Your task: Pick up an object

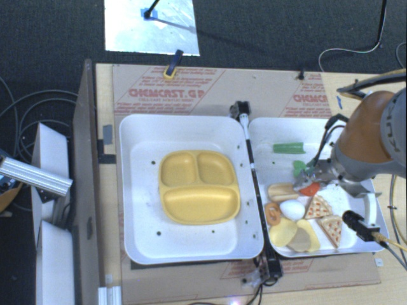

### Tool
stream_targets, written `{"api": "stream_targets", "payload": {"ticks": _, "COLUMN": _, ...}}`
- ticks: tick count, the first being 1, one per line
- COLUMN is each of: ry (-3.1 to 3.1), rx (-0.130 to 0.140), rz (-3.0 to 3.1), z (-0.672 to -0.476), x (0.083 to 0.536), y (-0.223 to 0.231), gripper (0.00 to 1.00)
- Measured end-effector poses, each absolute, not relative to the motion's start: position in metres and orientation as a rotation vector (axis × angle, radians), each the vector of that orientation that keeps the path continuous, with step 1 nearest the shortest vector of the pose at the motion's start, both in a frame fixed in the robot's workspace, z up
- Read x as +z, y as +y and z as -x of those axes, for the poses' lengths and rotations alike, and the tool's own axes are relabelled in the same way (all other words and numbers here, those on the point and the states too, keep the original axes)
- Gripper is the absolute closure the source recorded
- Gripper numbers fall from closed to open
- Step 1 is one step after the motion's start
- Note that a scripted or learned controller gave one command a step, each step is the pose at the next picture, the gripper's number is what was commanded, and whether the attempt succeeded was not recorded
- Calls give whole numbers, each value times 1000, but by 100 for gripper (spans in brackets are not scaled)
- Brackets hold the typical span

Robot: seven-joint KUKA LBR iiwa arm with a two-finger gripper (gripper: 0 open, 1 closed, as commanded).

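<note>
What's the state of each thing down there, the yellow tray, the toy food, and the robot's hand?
Yellow tray: upright in the left bin, its compartments bare.
Toy food: piled loose in the right bin.
Green stick: lying flat, apart from the pile.
Hand: low over the food; grip unclear.

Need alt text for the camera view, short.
The arm's tool reaches into the right bin above a pile of toy food: a green stick, a white egg, pizza slices. The left bin holds a yellow divided tray.
</note>
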State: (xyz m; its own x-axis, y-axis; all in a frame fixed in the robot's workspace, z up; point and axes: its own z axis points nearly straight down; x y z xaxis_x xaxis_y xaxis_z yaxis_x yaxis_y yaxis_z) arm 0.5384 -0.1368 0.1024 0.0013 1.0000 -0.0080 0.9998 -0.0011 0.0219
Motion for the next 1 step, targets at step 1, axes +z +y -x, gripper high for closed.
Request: {"api": "stream_targets", "payload": {"ticks": 1, "ry": 2234, "rx": 15, "rz": -2201, "z": -568, "x": 190, "y": -35, "gripper": 100}}
